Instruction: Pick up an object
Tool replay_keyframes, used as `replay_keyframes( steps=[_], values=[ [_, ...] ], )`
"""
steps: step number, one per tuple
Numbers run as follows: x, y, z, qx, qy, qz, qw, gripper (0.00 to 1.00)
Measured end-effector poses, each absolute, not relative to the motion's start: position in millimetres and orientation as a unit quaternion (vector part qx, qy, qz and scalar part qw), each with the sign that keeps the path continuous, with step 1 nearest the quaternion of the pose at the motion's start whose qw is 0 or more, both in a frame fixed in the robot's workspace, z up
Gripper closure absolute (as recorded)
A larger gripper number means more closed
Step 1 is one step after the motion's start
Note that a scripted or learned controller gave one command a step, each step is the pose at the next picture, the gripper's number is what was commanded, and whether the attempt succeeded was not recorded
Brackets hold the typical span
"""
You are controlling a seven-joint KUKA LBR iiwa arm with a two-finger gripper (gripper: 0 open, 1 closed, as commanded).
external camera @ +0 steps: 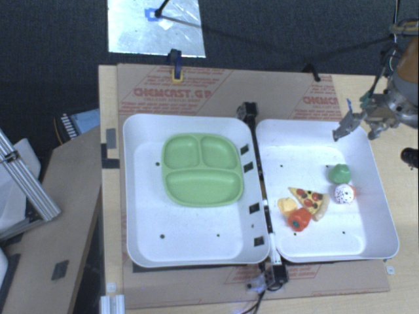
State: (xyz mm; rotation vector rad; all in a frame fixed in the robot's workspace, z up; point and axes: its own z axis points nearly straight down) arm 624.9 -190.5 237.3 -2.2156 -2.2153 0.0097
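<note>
The gripper (359,129) hangs at right, fingers seemingly spread, holding nothing.

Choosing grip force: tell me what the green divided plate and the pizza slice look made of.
Green divided plate: likely molded plastic, matte; uniform color, soft rounded compartment ridges, no glare.
Pizza slice: probably a plastic or rubber toy; flat painted-looking toppings, too small to be sure.

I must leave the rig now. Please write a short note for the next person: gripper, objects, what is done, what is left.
Gripper: above the right bin's top right corner, open, holding nothing.
Objects in the right bin: green ball, white ball, pizza slice, yellow piece, red piece.
Left bin: green tray.
Done: nothing picked.
Left: descend, grasp one object, lift.
</note>
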Motion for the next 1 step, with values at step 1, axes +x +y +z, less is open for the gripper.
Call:
replay_keyframes(
  steps=[1],
  values=[
    [627.3, -189.6, 245.5, -0.706, -0.708, -0.0005, -0.001, 0.00]
  ],
)
